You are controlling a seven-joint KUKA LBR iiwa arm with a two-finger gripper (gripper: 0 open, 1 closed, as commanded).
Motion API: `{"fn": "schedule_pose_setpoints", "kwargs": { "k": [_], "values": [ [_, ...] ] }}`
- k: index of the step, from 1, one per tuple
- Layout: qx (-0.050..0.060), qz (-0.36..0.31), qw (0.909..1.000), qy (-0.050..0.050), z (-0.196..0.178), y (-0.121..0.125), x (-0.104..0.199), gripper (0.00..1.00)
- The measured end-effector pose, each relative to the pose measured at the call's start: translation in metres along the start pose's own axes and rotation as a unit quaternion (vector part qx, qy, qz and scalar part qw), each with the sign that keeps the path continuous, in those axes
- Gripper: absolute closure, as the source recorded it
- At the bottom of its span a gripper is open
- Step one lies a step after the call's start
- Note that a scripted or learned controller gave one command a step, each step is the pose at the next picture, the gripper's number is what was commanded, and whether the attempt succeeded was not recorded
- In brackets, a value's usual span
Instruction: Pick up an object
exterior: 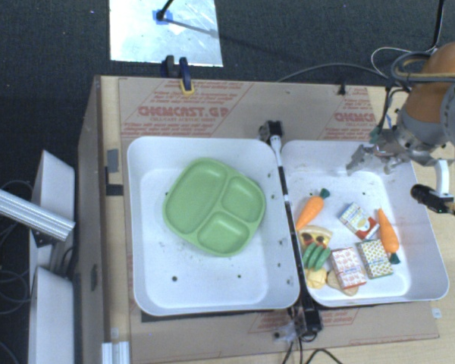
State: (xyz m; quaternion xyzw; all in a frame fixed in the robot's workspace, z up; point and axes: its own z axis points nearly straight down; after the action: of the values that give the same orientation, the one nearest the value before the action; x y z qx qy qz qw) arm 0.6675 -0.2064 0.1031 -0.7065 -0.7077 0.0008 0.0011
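Observation:
My gripper (373, 162) hangs over the far right part of the right bin (327, 174), its fingers spread open with nothing between them. Toy food lies in the nearer half of that bin, well in front of the gripper. There is an orange carrot (310, 208) by the left wall, a second carrot (388, 232) at the right, a small carton (355, 220) between them, and two patterned boxes (347, 268) (374, 258). A pizza slice (314, 238), a green vegetable (315, 256) and a yellow piece (316, 278) crowd the front left corner.
A green divided plate (214, 205) fills the middle of the left bin (152, 279). The arm's grey and orange wrist (432, 97) rises at the right edge. A black divider clamp (273, 133) sits between the bins at the back.

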Motion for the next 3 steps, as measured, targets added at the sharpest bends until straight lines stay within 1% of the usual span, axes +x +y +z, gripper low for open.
{"fn": "schedule_pose_setpoints", "kwargs": {
  "k": [1,2,3],
  "values": [
    [-0.002,-0.002,1.0000,0.000,0.019,0.002,0.074,0.00],
    [-0.002,0.000,1.0000,0.000,0.019,-0.066,0.093,0.00],
    [-0.003,-0.001,1.0000,0.000,0.019,-0.060,0.123,0.00]
  ]
}}
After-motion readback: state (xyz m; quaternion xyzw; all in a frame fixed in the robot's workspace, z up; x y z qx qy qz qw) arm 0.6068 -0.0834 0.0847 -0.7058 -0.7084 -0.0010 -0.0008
